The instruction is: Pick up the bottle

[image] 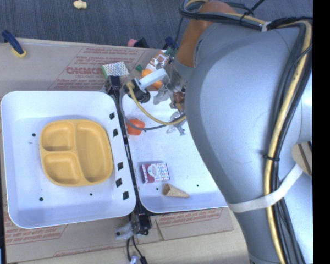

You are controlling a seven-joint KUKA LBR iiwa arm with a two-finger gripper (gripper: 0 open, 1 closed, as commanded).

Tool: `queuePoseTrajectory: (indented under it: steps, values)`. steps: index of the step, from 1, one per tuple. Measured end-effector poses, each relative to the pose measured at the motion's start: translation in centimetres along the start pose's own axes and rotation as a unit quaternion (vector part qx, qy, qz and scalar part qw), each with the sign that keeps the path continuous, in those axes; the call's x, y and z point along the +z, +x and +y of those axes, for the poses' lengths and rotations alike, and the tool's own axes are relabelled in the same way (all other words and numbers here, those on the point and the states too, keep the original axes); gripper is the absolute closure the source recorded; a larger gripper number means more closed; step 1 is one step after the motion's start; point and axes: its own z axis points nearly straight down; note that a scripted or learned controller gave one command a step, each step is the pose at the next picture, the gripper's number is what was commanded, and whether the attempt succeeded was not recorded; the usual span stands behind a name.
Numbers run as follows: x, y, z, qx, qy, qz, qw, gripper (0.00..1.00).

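The arm (242,120) reaches in from the right and hangs low over the far half of the right bin (173,155), with the gripper (171,97) pointed down into the cluttered far end. That is probably where the program expects its target. The wrist and cabling cover the tips, so I cannot tell whether the jaws are apart or together, and nothing can be seen caught between them. I cannot pick out the bottle with any certainty. It may be among the small things crowded around the gripper, such as the orange piece (148,72) just left of it, or it may lie hidden under the arm. In the open part of that bin, a red round thing (135,126) rests against the divider. A small red-and-white carton (154,172) and a cone (175,191) lie nearer, well clear of the gripper. The left bin (19,111) holds a yellow divided plate (76,152), flat and untouched, which plays no part in this step.
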Motion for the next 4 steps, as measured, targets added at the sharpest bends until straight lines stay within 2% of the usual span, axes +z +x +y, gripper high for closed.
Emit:
queuePoseTrajectory:
  steps: [1, 2, 3, 4]
  values:
    - [-1.0, 0.0, 0.0, -0.001, 0.001, -0.001, 1.0000, 1.00]
    - [-1.6, -0.9, -9.5, 0.004, -0.001, 0.001, 1.0000, 1.00]
    - [-14.1, -3.2, -7.7, -0.051, -0.001, 0.002, 0.9987, 1.00]
    - [-5.7, -5.4, -12.8, -0.098, 0.000, 0.000, 0.9952, 1.00]
